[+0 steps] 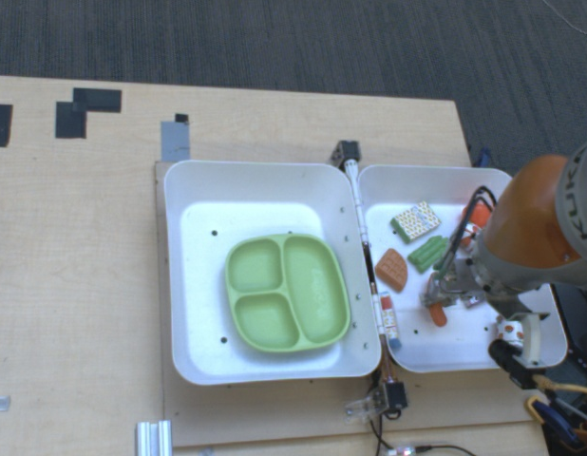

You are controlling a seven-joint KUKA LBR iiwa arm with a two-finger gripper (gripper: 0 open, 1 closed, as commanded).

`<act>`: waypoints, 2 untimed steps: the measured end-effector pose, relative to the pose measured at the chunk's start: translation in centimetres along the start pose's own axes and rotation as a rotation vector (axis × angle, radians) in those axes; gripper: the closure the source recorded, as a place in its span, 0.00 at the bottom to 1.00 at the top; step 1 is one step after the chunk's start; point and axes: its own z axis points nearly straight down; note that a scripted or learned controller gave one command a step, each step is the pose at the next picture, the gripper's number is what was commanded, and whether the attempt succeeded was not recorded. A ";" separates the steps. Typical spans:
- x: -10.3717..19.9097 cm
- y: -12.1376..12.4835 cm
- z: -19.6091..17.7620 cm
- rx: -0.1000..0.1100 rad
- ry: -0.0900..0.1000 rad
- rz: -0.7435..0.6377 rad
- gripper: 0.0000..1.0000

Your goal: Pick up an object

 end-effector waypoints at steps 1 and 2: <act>6.9 3.7 -7.4 0.001 0.001 -0.002 1.00; 10.0 -0.6 -7.4 0.004 0.000 -0.001 1.00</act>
